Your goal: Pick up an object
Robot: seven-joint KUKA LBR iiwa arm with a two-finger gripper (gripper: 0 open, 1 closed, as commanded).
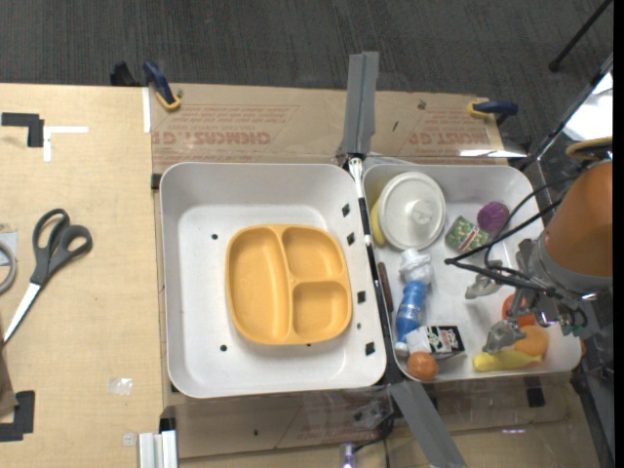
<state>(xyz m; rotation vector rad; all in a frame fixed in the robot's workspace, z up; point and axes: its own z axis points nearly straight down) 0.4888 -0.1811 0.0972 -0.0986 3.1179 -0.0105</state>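
Objects (419,300) in right bin (458,169) | wooden bench (78,291) | tool (502,331) state unclear

Dark grey carpet floor (244,18); pale wooden bench (78,359)

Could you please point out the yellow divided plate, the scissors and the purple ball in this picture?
Yellow divided plate (261,279): camera view, floor of its large left compartment.
Scissors (58,241): camera view, between the two black handle loops.
Purple ball (493,214): camera view, middle of its top surface.
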